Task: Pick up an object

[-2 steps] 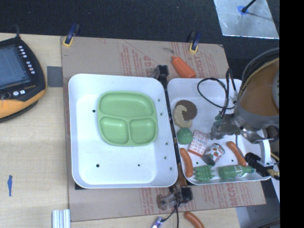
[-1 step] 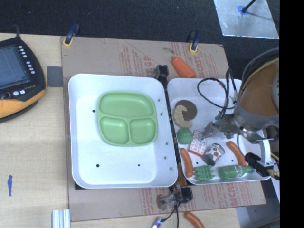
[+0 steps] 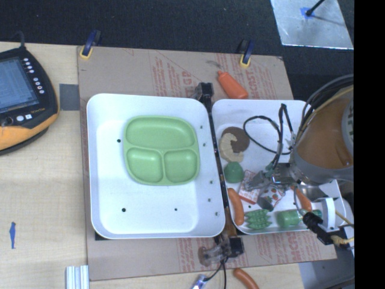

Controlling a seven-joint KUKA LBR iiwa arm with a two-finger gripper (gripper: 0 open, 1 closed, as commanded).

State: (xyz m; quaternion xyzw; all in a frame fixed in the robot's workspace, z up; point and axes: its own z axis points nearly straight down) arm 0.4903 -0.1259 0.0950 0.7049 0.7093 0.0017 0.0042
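- Jaws' state: cannot tell; gripper [image 3: 263,182] sits low in right bin [image 3: 260,106] amid clutter.
- Nothing visibly lifted; green ball [image 3: 233,173], hot dog [image 3: 237,208] lie in bin.
- Grasp and lift judged outstanding.

A green divided plate [image 3: 161,149] lay in the left bin [image 3: 102,161]. Right of that bin, the gripper [image 3: 264,182] hung low over toys in the right bin [image 3: 252,108].
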